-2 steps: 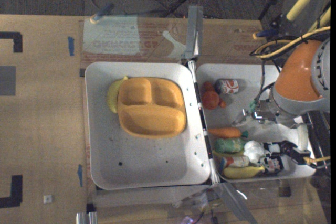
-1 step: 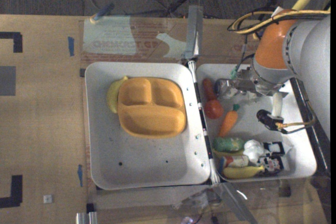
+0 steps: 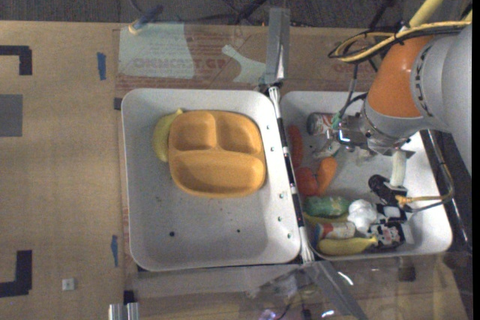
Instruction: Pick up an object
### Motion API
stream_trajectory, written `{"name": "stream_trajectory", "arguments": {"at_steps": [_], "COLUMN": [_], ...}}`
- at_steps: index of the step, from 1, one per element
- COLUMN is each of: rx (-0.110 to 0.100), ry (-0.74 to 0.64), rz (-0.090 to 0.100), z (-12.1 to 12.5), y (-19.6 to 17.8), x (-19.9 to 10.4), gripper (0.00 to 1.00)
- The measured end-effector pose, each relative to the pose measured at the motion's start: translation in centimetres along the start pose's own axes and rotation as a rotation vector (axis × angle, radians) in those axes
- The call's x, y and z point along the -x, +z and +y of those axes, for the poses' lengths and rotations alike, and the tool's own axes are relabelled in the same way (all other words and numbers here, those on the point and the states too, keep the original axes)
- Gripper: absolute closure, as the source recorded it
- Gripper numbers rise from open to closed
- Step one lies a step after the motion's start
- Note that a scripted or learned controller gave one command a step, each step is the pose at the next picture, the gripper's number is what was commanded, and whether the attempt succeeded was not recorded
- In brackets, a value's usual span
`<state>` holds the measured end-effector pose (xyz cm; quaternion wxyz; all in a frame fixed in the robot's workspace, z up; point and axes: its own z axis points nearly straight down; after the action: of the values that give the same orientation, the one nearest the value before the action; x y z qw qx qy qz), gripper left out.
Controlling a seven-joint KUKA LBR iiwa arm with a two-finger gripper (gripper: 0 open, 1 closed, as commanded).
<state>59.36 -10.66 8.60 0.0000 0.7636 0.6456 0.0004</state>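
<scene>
Brown wooden bench (image 3: pixel 60 161) carries two shallow white plastic bins side by side: left bin (image 3: pixel 150 236) and right bin (image 3: pixel 431 236).

Grey arm w/ orange band (image 3: pixel 405 79) comes in from the right, over the right bin's far-right corner. Gripper (image 3: pixel 351 140) hangs over the far half of the right bin, just beside the can and carrot-shaped piece. Open or closed: can't tell. Nothing seen clamped in it.

Orange moulded three-compartment tray (image 3: pixel 217 152) sits in the left bin, mid-width, nearer the far edge. Yellow rounded piece (image 3: pixel 160 137) touches the tray's left side, partly hidden by it.

All other pickable items are in the right bin, bunched along its left wall and near edge:
- yellow banana-shaped piece (image 3: pixel 345 245) lies along the near edge
- green rounded piece (image 3: pixel 326 204) is just above it, by the left wall
- white round lump (image 3: pixel 361 212) is right of the green one, touching or nearly so
- long red piece (image 3: pixel 296 145) runs along the left wall
- orange carrot-shaped piece (image 3: pixel 327 172) is tilted, just right of the red one
- small metal can (image 3: pixel 321 122) is in the far-left corner
- small black-and-white item (image 3: pixel 388 234) is at the banana's right end; too small to ID
</scene>
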Motion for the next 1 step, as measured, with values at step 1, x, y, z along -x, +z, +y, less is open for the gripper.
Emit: {"name": "stream_trajectory", "arguments": {"at_steps": [1], "rx": [0.006], "ry": [0.001], "rz": [0.0], "z": [0.19], "y": [-1.19], "x": [0.05], "gripper": [1.0]}}
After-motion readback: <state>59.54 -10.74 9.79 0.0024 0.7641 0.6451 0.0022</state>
